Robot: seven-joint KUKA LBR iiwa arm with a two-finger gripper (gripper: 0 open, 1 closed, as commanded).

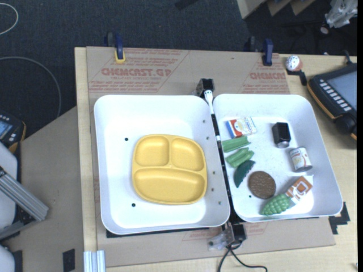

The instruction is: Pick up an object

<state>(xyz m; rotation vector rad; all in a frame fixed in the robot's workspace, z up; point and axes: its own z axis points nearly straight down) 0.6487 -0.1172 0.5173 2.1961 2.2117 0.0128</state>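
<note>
Green knobbly toy (278, 204) lies at the right bin's (317, 118) near edge, just beside a brown disc (262, 184). Left bin (108, 152) holds a yellow divided tray (169, 169); both bins sit on a cardboard-topped bench (170, 67).

Pale grey, lumpy arm part (342, 4), details too blurred.
</note>
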